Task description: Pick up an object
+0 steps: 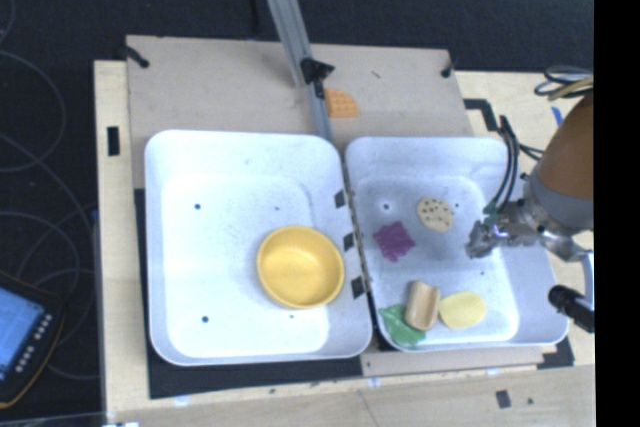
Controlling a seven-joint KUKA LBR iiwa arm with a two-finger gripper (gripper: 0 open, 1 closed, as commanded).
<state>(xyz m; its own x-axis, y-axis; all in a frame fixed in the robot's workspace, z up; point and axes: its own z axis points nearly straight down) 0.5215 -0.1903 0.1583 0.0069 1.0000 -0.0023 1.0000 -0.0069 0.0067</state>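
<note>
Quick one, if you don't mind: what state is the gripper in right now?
Gripper: cannot be told from this view; it is over the right bin, near the speckled disc.

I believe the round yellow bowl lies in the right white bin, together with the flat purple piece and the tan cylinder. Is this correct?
Not quite. The camera view shows the round yellow bowl in the left white bin. The flat purple piece and the tan cylinder do lie in the right white bin.

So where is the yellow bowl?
The yellow bowl is in the left bin, near its lower right corner, beside the edge shared with the right bin.
</note>
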